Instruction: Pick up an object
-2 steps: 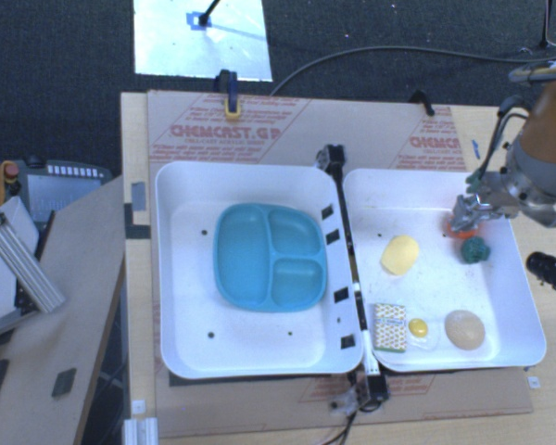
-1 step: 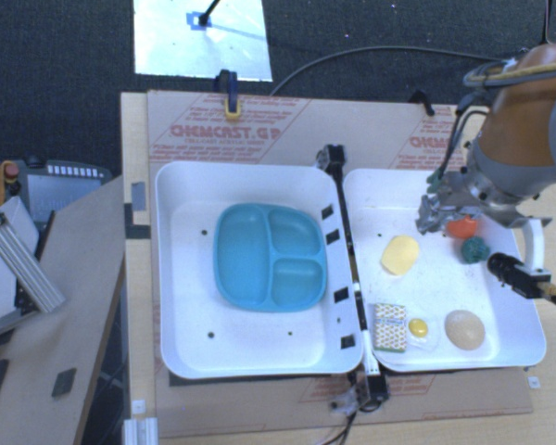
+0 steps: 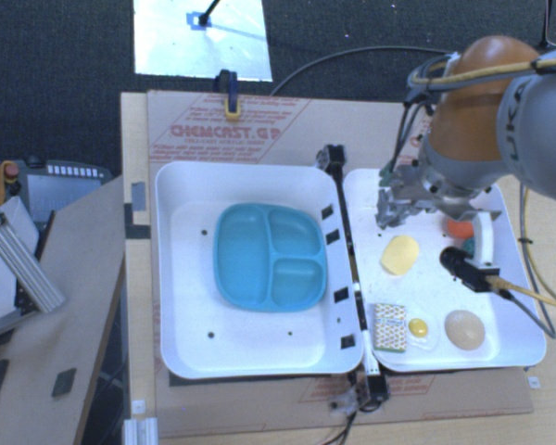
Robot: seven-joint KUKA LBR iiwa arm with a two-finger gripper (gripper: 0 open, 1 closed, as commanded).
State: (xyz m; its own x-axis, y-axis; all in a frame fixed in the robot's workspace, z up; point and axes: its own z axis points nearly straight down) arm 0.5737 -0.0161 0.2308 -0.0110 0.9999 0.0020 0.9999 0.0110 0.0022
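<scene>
Yellow piece [image 3: 400,254] | right bin [image 3: 421,291] | just beside jaws

Grey arm [image 3: 540,133] from right, end effector [image 3: 389,213] pointing down.

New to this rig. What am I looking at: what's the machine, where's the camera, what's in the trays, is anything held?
There is one camera, fixed above the bench and looking down at a slant. The grey arm is a robot reaching in from the right. Its claw hangs over the right bin. That bin holds a yellow piece, a patterned square, a toy fried egg, a beige egg-shaped thing and an orange-red thing, partly hidden. The left bin holds a blue divided plate. I see nothing held in the claw.
</scene>
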